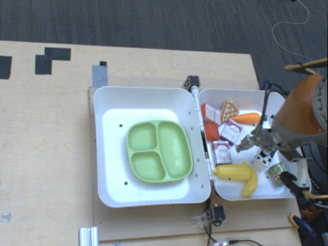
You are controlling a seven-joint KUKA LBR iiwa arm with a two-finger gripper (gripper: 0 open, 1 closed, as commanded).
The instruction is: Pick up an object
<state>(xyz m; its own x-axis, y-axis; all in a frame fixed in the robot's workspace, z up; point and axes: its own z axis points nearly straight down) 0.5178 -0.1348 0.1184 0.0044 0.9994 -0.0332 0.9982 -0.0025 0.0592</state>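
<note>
A green tray is lying in the left bin; the gripper, finger state indiscernible, is hovering over the right bin holding a banana and carrot.

No lettering is showing clearly enough to read; the small packets lying in the right bin are carrying only blurred red-and-white print.

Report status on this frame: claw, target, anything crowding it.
Claw low in right white bin, finger state unreadable. Nothing seen gripped. Yellow plastic banana just below it, orange toy carrot above. Green divided plate sits apart in left bin.
</note>
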